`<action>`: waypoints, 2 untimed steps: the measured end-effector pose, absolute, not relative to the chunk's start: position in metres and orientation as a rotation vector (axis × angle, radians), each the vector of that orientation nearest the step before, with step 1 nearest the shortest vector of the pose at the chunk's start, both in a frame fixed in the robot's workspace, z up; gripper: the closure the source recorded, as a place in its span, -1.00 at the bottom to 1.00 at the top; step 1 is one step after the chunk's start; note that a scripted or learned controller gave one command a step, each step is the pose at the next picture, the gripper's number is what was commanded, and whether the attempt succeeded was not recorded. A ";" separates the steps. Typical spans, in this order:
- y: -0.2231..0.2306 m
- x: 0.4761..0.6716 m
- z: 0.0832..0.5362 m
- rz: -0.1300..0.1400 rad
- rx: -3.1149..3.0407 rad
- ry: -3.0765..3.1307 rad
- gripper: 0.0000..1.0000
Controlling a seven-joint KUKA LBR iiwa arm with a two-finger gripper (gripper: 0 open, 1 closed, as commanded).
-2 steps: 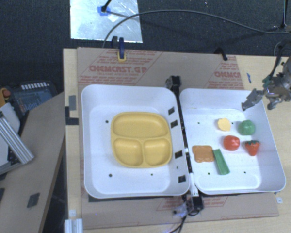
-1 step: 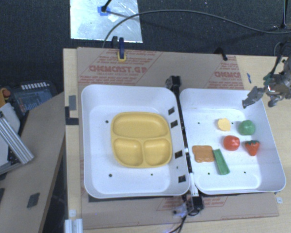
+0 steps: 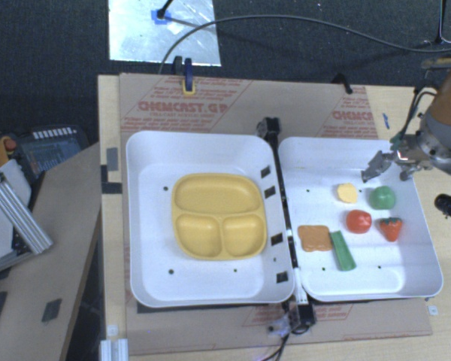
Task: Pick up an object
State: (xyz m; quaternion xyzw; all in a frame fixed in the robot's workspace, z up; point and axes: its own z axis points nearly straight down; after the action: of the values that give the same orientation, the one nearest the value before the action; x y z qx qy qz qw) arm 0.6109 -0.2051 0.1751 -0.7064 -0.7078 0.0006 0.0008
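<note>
The right bin [image 3: 406, 280] holds several toy foods: a yellow piece [image 3: 347, 193], a green ball [image 3: 382, 197], a red tomato [image 3: 358, 221], a strawberry [image 3: 391, 229], a brown cracker [image 3: 314, 238] and a green stick [image 3: 343, 250]. My gripper [image 3: 389, 169] hovers over the bin's far right part, just above and behind the yellow piece and the green ball. Its fingers are spread, with nothing between them.
The left bin [image 3: 146, 201] holds a yellow divided plate [image 3: 216, 215]. A black divider [image 3: 279, 209] runs between the bins. Cardboard lies under both bins, and a cable crosses the dark floor behind them.
</note>
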 end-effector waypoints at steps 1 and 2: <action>-0.198 0.617 0.129 0.000 -2.215 -2.227 -1.00; -0.198 0.620 0.088 -0.007 -2.219 -2.229 -1.00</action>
State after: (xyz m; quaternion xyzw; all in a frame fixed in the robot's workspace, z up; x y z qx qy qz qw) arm 0.6199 -0.1983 0.0875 -0.7055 -0.7087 -0.0022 -0.0020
